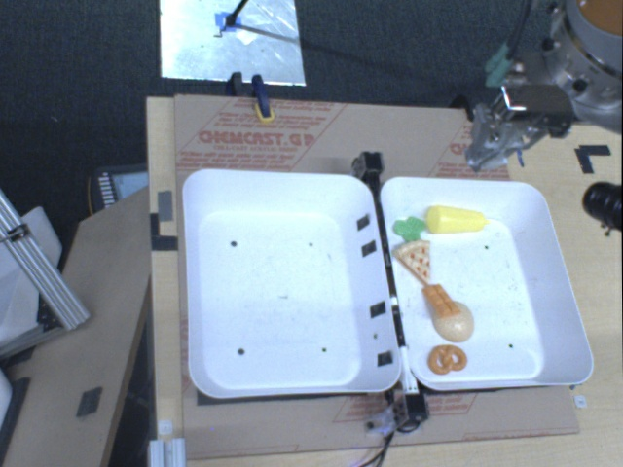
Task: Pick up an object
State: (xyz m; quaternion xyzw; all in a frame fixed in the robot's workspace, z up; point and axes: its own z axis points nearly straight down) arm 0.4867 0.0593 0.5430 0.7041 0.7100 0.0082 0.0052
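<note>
Seen from above at a slant: two shallow white bins side by side on a tan board printed with red lettering [255, 136], dark carpet beyond it.

Left bin [209, 212] – white floor marked by a few small dark dots.

Right bin [545, 261] – five toy foods gathered toward its left half, close to the black clips [368, 249] along the seam between the bins:
- yellow corn cob [456, 220], lying on its side near the far wall
- small green piece [410, 228], touching the cob's left end
- tan wedge like a pizza slice [416, 258], just below the green piece
- orange and cream drumstick [448, 311], lying at a slant below the wedge, its rounded end toward the near wall
- brown pretzel [447, 360], just below the drumstick, near the bin's front left corner

Grey arm reaching in from the upper right, an orange patch at the very top corner. Gripper [484, 156] hanging past the far rim of the right bin, above the board rather than above the bin's floor, well apart from all five toys. Nothing between its fingers; whether open or closed – cannot tell, too small and blurred.

Shiny metal sheet [232, 25] lying on the carpet at top left, and a blue and yellow clamp [261, 99] at the board's far edge
</note>
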